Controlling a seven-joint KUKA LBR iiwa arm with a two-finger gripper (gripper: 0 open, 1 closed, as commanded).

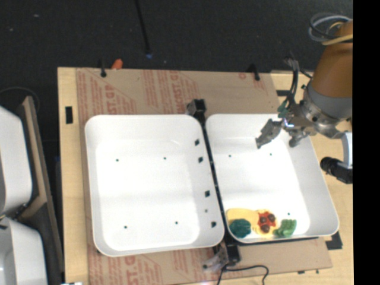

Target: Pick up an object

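Over the far part of the right bin (309,177), near its far right corner, the gripper (279,131) hangs above bare white floor with nothing between its fingers; one dark finger juts toward the bin's middle, but whether the jaws are spread or pressed together cannot be told from this slanted look. The things worth picking lie well apart from it, bunched along the bin's near edge: a dark green lump (240,227) toward the near left corner, a yellow piece (244,215) just beside it, a red object (266,219) resting on or against the yellow, and a lighter green piece (285,228) toward the right. My judgement is that the step in hand is the approach, and doing it well means travelling across the bin toward the near edge before descending, not dropping where it hangs. The dark green lump or the lighter green piece, at the ends of the cluster, look easiest to isolate. The near wall rises close behind them, so the fingers should straddle the target along the wall, not across it, and descend straight to avoid nudging the neighbours.
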